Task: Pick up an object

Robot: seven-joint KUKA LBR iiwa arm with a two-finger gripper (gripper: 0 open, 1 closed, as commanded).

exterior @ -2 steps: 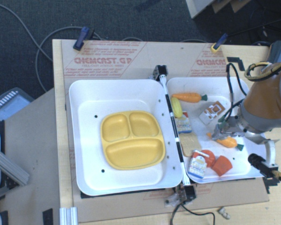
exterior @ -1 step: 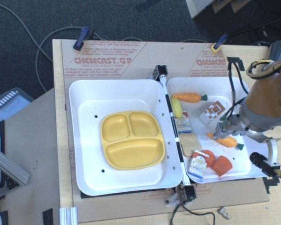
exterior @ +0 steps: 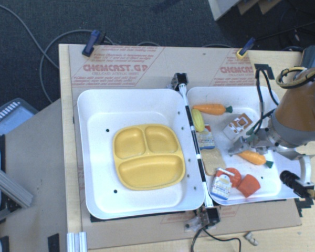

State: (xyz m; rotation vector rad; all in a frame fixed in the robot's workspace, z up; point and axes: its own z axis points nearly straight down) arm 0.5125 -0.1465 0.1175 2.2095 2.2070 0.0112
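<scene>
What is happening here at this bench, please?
A robot arm reaches from the right into the right bin, which holds small toy foods. Its gripper is low, right beside an orange carrot near the bin's middle. A second carrot, a corn cob and a red piece lie around it. The left bin holds a yellow divided plate. I cannot tell if anything is gripped.

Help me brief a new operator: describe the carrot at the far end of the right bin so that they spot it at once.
Start at the right bin, the one beside the bin holding the yellow divided plate. Along its far wall lies an orange carrot, green stub pointing right. Unlike the second carrot by the gripper, it lies apart from the arm, just above the corn cob.
</scene>
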